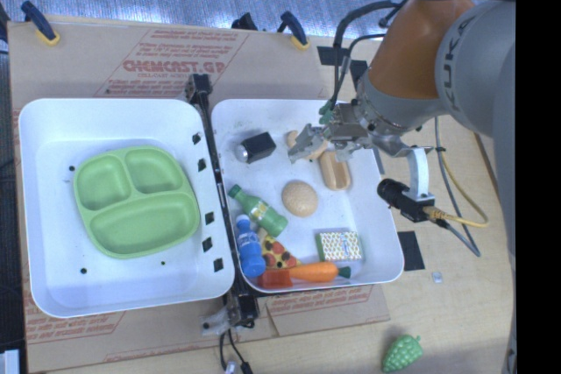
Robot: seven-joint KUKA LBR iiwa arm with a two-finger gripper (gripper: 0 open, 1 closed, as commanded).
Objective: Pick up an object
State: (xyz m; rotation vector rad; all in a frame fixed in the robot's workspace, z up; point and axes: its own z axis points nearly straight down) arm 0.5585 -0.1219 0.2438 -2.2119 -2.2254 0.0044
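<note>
Progress: nothing lifted yet. My end effector (317, 138) hangs low in the right bin (386, 263), grip state unreadable, a tan bread roll (335, 172) just beside it.

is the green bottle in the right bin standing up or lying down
Lying down. The green bottle rests on its side on the right bin's floor, white cap toward the divider, beside the blue bottle.

Right bin (263, 111) crowded along its front; open floor behind black block (257, 146).
</note>
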